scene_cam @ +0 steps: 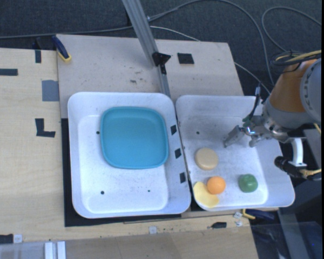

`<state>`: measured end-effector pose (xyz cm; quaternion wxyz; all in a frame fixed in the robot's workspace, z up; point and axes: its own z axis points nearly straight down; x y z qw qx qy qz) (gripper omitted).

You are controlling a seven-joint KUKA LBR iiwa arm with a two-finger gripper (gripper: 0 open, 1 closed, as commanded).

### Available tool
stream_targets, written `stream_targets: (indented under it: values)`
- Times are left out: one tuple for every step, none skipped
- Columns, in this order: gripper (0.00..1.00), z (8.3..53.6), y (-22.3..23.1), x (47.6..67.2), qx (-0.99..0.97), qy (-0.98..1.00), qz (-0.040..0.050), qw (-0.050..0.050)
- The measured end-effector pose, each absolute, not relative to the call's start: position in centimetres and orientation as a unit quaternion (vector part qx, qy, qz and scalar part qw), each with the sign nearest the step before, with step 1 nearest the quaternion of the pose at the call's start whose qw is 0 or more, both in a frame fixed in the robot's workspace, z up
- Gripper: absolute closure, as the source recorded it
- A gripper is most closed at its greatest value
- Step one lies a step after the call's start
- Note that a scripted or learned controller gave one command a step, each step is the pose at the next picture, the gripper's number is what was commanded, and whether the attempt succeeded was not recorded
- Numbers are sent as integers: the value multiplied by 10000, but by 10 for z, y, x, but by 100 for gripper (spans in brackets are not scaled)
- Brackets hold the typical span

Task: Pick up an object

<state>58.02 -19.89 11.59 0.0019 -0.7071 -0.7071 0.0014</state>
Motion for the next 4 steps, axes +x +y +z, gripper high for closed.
stream_targets:
  values:
    - [0,89,-199,581,-7068,-7074,0,-4]
    - [100,101,-199,581,-7068,-7074,-4,-18]
    - [100,143,-195,584,-7068,-7074,-8,-14]
    - [100,190,-187,587,-7067,-7075,-10,-16]
